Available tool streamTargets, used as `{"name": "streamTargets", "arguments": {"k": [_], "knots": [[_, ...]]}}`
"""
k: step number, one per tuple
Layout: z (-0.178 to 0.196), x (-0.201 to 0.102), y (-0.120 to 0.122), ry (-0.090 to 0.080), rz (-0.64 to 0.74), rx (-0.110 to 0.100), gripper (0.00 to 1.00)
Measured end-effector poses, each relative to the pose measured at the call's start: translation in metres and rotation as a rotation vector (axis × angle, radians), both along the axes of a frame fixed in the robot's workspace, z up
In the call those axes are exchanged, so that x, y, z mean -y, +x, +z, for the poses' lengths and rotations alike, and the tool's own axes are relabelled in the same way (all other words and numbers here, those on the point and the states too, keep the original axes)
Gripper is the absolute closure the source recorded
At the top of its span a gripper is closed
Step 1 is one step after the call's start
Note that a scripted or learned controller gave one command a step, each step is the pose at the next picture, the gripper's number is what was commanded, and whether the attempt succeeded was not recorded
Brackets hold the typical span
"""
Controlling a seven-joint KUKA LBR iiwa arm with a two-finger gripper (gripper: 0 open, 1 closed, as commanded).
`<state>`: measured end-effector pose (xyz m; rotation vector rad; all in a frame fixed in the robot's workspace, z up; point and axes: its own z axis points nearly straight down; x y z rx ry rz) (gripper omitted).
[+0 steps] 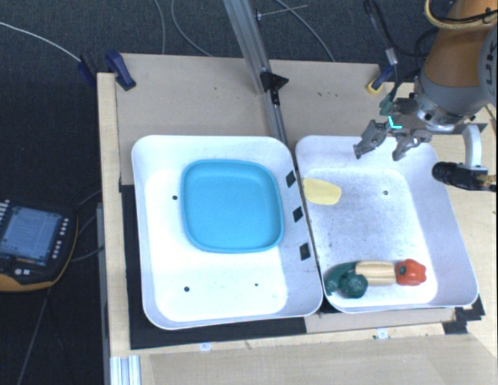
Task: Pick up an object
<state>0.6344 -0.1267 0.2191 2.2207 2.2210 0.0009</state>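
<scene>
My gripper hangs over the far edge of the right bin, its two fingers spread apart with nothing between them. A pale yellow piece lies at the bin's far left, below and left of the gripper. Along the near wall lie a dark green object, a tan cylinder and a red object, side by side and touching.
The left bin holds a blue square plate. A metal pole slants down between the bins. A black attachment sticks out by the right bin's far right rim. A handheld pendant lies off the bench at left.
</scene>
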Motion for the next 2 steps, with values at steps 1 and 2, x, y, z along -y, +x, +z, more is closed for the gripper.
{"name": "streamTargets", "arguments": {"k": [1,2], "knots": [[0.000,0.000,0.000,0.000,0.000,0.000,0.00],[-0.042,-0.002,0.000,0.001,0.000,-0.004,0.00]]}}
